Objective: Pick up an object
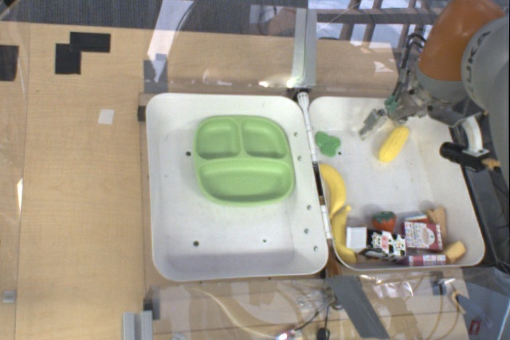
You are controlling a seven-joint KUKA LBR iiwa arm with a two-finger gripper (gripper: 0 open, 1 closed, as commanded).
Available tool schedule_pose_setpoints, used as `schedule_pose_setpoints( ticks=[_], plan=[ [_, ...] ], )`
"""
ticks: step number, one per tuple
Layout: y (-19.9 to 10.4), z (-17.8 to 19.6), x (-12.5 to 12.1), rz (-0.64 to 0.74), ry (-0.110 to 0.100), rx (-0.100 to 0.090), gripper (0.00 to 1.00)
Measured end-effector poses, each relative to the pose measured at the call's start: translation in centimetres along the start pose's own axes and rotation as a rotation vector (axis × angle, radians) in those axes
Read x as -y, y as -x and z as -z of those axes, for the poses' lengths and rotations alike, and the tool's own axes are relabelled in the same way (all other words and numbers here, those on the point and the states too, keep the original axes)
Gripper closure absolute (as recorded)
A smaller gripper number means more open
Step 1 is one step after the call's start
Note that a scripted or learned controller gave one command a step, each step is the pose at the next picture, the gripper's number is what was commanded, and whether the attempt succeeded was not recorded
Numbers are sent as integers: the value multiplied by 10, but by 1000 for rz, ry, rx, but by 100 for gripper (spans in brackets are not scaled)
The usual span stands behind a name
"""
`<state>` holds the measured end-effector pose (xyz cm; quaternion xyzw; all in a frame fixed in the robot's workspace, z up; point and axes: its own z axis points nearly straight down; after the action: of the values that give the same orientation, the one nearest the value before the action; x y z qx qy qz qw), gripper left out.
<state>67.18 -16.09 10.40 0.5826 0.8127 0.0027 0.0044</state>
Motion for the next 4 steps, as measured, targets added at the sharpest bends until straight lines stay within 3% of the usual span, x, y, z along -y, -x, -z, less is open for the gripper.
schedule_pose_setpoints(
  ticks=[1,2,3,4],
  plan=[
    [9,-15,44,49,1,2,0],
    [-10,-12,90,334,5,4,0],
    [-11,1,86,333,11,6,100],
    [-33,-15,21,175,-1,-1,100]
  ],
)
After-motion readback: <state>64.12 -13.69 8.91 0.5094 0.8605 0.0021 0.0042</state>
